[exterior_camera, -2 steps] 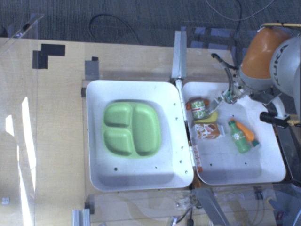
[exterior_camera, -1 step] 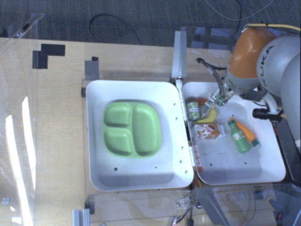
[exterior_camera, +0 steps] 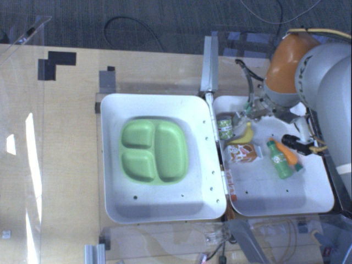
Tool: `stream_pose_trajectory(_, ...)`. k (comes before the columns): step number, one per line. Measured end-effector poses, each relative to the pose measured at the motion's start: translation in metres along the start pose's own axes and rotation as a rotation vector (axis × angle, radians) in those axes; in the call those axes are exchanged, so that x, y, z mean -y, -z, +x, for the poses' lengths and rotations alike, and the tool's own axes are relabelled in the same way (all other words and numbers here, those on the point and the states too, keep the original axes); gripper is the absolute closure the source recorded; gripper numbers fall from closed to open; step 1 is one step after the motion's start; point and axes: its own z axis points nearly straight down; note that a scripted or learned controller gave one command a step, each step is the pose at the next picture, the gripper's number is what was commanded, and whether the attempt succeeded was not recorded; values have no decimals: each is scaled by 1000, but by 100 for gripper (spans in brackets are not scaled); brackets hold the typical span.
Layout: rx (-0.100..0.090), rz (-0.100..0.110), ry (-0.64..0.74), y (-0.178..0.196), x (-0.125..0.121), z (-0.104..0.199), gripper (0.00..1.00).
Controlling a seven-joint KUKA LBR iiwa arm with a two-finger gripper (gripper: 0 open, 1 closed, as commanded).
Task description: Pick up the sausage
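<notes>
Lying in the right bin (exterior_camera: 316, 199) at centre right of the frame, beside a banana (exterior_camera: 244, 136), the sausage (exterior_camera: 242, 154) is looking light, soft and slippery, best pinched across its middle, while the hand (exterior_camera: 252, 110) is hovering above it, its state hidden.

Light was even and fairly bright, coming from above. The left bin (exterior_camera: 159, 205) threw a soft shadow along its inner near wall, and the tray (exterior_camera: 154, 150) sat in a faint dark halo. Pale glare streaks ran across the bench (exterior_camera: 49, 164) at left, off a clear panel. The arm (exterior_camera: 324, 76) at right loomed soft and out of focus. Overall the picture was slightly grainy, small items in the right bin (exterior_camera: 286, 199) smeared
</notes>
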Motion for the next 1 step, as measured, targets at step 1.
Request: stream_pose_trajectory(1,-8,-8,273,39,3,-43,0)
